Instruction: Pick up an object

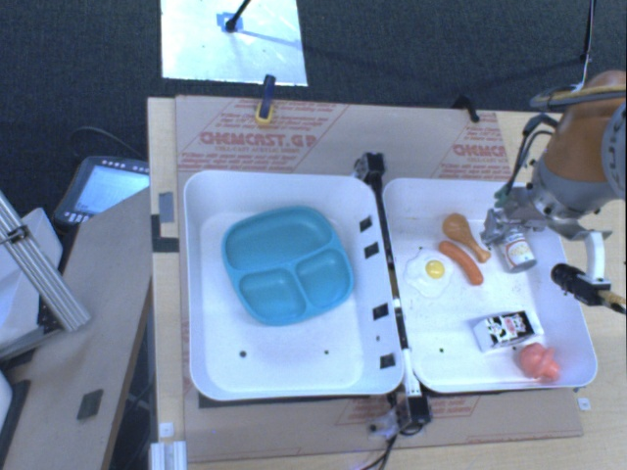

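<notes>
Pink toy [538, 361] at right bin's [568, 385] near corner; claw [500, 226] beside small jar [518, 251], grip unclear

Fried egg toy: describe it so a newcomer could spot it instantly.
Look in the right bin, along its left side near the divider. The fried egg lies flat there, just left of the orange sausage. It alone is white with a round yellow yolk in the middle.

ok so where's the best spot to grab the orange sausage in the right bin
Grip the sausage at its middle, across its narrow width, coming straight down. It lies flat and diagonal, so turn the gripper square to it; the fried egg and drumstick crowd its upper end.
</notes>
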### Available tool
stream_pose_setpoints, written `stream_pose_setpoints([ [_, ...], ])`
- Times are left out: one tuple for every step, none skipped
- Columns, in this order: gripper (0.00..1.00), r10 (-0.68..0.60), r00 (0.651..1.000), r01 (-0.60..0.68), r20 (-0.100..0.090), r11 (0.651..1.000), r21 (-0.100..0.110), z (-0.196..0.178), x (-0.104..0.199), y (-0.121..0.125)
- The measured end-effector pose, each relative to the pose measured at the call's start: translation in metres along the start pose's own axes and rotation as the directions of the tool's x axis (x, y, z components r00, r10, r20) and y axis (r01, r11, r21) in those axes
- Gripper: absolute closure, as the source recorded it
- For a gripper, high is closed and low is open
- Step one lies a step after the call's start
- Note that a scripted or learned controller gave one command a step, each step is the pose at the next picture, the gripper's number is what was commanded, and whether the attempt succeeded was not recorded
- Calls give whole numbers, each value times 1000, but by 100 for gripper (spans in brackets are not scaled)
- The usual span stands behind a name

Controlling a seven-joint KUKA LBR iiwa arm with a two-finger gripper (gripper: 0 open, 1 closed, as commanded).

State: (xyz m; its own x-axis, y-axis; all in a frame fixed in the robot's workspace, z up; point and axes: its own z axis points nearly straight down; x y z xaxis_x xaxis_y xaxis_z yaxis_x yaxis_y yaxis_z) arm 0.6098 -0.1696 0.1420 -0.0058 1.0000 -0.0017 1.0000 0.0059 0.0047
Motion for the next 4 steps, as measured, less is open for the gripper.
stream_pose_setpoints([
  [100, 2, 1000, -2, 0, 1000, -1, -45, -3, 6],
  [100, 0, 1000, 0, 1, 1000, -3, -108, -4, 13],
  [100, 0, 1000, 0, 0, 1000, 0, -133, -4, 14],
  [100, -2, 1000, 2, -2, 1000, 3, -135, 48, 2],
])
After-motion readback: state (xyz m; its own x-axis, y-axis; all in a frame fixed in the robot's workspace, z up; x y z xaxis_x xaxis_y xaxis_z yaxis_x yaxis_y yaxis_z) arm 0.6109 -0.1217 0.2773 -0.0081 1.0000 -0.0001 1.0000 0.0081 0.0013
